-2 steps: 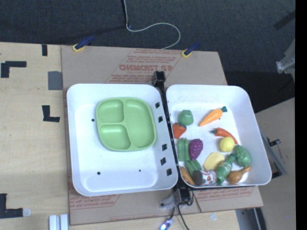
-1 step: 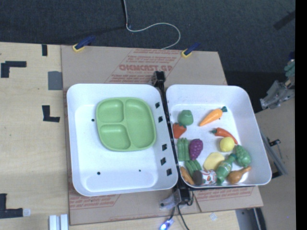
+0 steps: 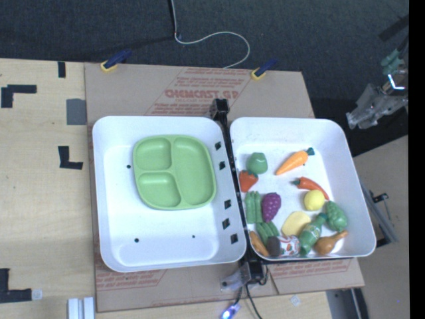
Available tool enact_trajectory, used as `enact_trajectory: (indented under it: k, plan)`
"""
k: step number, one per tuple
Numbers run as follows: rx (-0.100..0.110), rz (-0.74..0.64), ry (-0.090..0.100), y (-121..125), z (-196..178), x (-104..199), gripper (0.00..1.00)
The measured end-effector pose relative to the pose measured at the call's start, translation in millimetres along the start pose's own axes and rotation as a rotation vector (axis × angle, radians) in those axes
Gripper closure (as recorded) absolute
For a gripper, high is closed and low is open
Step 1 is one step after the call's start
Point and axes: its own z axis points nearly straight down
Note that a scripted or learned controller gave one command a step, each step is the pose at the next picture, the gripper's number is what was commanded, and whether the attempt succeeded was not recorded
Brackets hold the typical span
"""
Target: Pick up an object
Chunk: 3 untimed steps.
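1. Leftmost, the left bin (image 3: 113, 244) holds a green divided plate (image 3: 175, 171), with bare white floor around it; the plate lies flat and broad, a poor thing for a two-finger pinch.
2. Next, the right bin (image 3: 332, 133) holds a heap of small toy foods: a green pepper (image 3: 257, 162), an orange carrot (image 3: 293, 162), a purple grape bunch (image 3: 271, 206), a yellow lemon (image 3: 314, 199) and broccoli (image 3: 336, 215).
3. These look light, stiff and smooth, so probably slippery; the carrot seems the best pick, taken across its middle, since it lies apart from the crowded lower corner.
4. Open floor lies along the right bin's upper part; the lower pieces touch each other and sit close to the wall.
5. Far right, the tool (image 3: 373, 109) hangs outside the bin, beyond its upper right corner; whether it is open or closed I cannot tell.
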Motion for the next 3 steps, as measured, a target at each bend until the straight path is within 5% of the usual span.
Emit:
enact_trajectory:
  k: [1,2,3]
  plan:
    - [0.026,0.013,0.001,-4,158,-38,1.00]
    - [0.006,0.000,0.001,5,116,37,1.00]
    - [0.010,0.001,0.001,6,123,103,1.00]
